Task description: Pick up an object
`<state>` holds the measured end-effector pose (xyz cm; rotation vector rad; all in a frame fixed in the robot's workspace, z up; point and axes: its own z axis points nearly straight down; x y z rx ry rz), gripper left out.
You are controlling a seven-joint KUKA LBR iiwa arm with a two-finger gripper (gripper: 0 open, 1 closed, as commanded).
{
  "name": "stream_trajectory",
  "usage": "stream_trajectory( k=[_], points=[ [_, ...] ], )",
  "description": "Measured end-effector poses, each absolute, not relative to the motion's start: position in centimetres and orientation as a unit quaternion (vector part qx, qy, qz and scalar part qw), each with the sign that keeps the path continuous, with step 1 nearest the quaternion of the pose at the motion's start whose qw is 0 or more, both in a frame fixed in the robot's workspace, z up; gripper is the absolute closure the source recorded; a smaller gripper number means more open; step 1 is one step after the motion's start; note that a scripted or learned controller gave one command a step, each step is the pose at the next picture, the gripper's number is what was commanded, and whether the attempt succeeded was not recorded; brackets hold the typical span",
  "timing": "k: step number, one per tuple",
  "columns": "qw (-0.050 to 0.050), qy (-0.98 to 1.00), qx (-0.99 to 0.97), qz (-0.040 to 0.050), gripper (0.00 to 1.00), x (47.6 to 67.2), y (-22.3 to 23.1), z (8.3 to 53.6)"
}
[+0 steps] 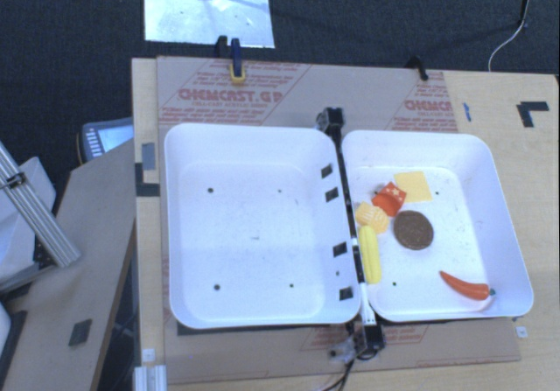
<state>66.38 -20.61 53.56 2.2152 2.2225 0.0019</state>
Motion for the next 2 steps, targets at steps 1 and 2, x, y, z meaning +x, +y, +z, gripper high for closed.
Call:
stream_trajectory(
  k=[1,2],
  points=[
    [0.002,0.708,0.707,0.0003,1.0,66.0,-20.6,53.5],
    [0.0,0.708,0.706,-0.0006,1.0,66.9,-20.6,49.1]
  ],
)
